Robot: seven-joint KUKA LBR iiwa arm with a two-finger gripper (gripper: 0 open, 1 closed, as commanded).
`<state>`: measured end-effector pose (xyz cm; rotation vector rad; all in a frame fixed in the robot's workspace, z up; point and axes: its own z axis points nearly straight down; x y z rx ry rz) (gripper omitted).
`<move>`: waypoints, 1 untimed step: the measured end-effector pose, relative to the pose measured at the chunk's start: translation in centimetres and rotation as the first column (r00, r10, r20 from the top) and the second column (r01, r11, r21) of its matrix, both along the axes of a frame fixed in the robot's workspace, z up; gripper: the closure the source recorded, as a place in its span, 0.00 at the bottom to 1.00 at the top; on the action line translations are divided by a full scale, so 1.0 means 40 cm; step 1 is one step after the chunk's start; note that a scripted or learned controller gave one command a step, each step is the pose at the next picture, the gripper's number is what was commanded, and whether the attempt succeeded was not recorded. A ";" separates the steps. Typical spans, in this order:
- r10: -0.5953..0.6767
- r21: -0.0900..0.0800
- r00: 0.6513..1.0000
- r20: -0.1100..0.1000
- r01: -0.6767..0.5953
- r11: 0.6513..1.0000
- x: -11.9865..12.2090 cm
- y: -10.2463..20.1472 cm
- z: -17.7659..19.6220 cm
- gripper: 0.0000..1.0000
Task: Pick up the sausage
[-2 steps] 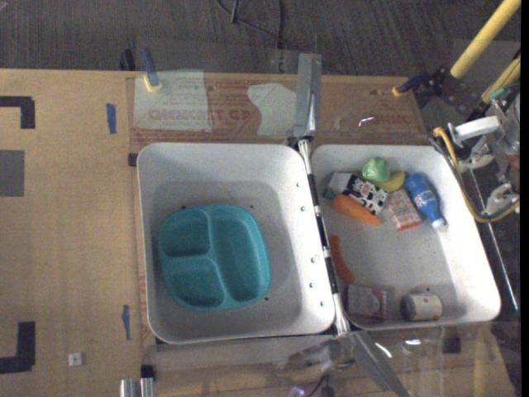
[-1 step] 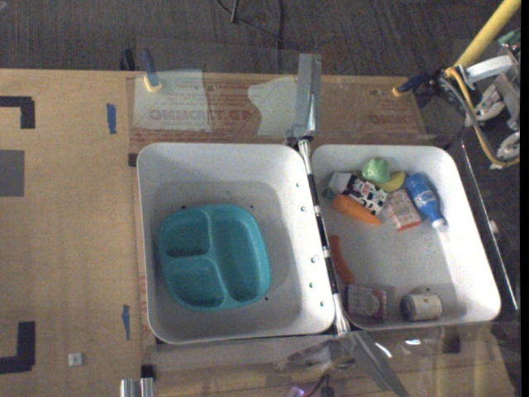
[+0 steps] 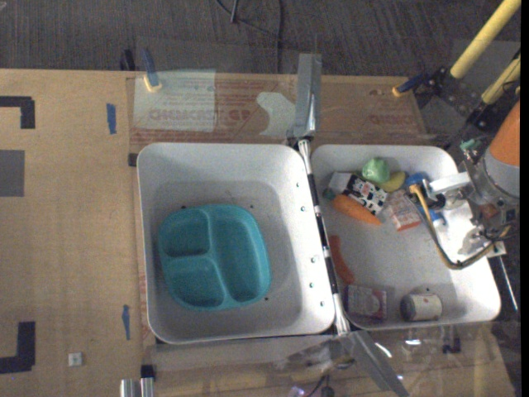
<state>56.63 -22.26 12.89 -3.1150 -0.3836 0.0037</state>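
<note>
— Along the left wall of the right bin (image 3: 488, 300), that thin reddish strip: is it the sausage (image 3: 338, 260)?

— It looks so. It lies lengthwise on the sloping side, just beside the divider between the two bins, with nothing on top of it.

— What sits closest to it?

— Up and to the right lies an orange carrot (image 3: 356, 211), at a slant and apart from the sausage. Touching the carrot's upper side is a black-and-white carton (image 3: 364, 192). Below the sausage, near the front wall, a small flat packet (image 3: 367, 302) lies, and a grey can (image 3: 421, 306) rests on its side just to the right of it.

— And farther back?

— A green lump (image 3: 376, 169) sits by the rear wall with a yellow piece (image 3: 395, 181) touching it. A red-and-white packet (image 3: 403, 211) lies near those, in the middle of the bin.

— Where is the gripper (image 3: 482, 226)?

— Over the right edge of the same bin, well apart from the sausage, below the arm's orange band (image 3: 506, 143). A dark cable (image 3: 438, 242) loops from it across the bin floor. Whether it is clenched or released I cannot tell; the parts blur together there. It holds nothing that I can see.

— And the left bin (image 3: 165, 168)?

— It holds a teal divided plate (image 3: 213, 255), lying flat on the floor.
</note>
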 end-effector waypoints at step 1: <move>-0.043 -0.002 0.999 0.004 0.043 0.999 0.188 -0.001 0.227 0.00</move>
